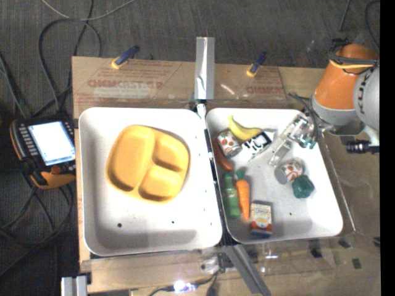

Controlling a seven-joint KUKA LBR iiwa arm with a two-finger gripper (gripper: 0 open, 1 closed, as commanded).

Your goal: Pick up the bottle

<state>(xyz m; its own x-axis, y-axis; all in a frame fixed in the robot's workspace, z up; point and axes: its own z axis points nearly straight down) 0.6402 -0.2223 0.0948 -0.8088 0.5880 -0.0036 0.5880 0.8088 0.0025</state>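
Observation:
The bottle [231, 196] is small and green. It lies lengthwise near the left wall of the right bin [321, 217], with an orange carrot [244, 197] right beside it. My gripper [277, 155] hangs over the middle of the right bin, up and to the right of the bottle and well apart from it. Its fingers are open with nothing between them, and they point down-left toward the bin floor. A silver can [287, 170] lies just below the gripper.
The right bin also holds a banana [242, 129], a red-and-white can [228, 144], a black-and-white packet [258, 142], a reddish sausage-like piece [221, 157], a juice carton [261, 218] and a dark green lump [302, 187]. A yellow divided tray [148, 163] lies in the left bin [99, 227].

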